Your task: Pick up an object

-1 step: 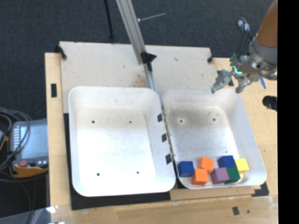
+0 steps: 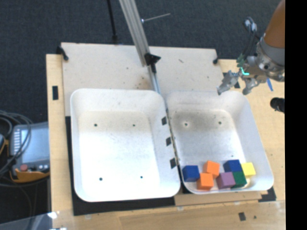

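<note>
The claw (image 2: 236,84) hangs over the right bin's (image 2: 254,128) far right rim, fingers spread, holding nothing; the coloured blocks (image 2: 219,174) huddle well apart, along the near wall.

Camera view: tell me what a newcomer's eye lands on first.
The cluster of coloured blocks stands out, huddled in the near corner of the right bin. Next comes the gripper, hanging over that bin's far right edge, well away from the blocks.

Left bin (image 2: 86,104): white, scuffed.
Metal rail (image 2: 134,25): slants from far side toward the bins.
Pendant (image 2: 26,152): far left, with cables.
</note>
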Controlling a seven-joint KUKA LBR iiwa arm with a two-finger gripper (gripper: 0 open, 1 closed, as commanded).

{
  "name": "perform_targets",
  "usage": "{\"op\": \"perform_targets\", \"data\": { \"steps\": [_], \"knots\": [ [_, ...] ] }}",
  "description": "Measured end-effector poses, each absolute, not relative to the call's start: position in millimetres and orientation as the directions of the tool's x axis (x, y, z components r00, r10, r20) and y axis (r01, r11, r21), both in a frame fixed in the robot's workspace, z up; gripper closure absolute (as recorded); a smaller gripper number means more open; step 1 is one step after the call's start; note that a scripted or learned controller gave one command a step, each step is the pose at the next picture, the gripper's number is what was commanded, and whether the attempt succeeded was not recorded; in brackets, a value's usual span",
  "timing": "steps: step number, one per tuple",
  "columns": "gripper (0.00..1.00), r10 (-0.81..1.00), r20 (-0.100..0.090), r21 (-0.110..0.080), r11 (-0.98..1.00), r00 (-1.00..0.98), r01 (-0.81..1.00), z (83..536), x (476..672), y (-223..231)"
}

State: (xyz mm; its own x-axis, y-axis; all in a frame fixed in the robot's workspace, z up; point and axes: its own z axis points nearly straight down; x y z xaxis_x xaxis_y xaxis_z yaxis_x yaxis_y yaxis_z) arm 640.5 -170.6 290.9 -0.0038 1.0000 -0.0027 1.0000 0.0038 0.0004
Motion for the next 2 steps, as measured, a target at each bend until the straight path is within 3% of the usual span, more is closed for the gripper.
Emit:
{"op": "perform_targets", "data": {
  "steps": [2],
  "knots": [
    [0.0,1.0,-0.002,-0.004,0.007,-0.007,1.0,188,653.2,-167]
  ]
}}
